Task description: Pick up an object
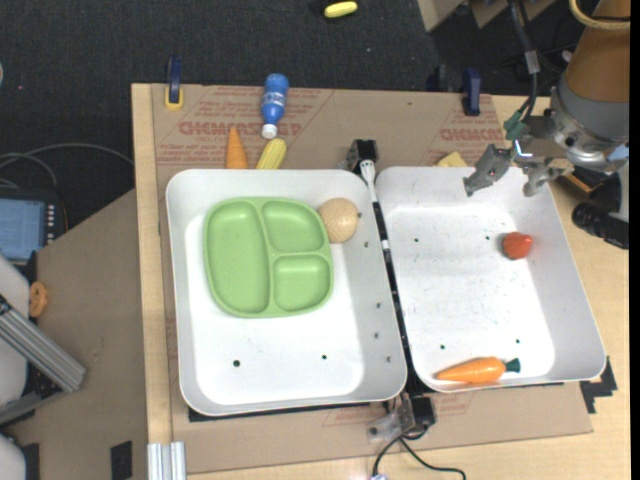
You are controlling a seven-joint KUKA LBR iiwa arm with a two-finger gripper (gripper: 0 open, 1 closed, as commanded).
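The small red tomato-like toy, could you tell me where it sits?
The small red tomato-like toy lies in the right white bin, near its right wall, below the gripper.

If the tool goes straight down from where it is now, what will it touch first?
Probably the bare white floor of the right bin near its far rim. The tool hangs there, apart from the tomato. Depth is hard to judge.

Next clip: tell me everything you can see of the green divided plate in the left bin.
The green plate is pale green, looks like smooth plastic, and has rounded corners and three compartments: one tall one on the view's left and two smaller ones stacked on the right. All three look empty. It lies flat on the floor of the left bin, in its upper half. A tan ball sits at its upper right corner, apparently touching the rim.
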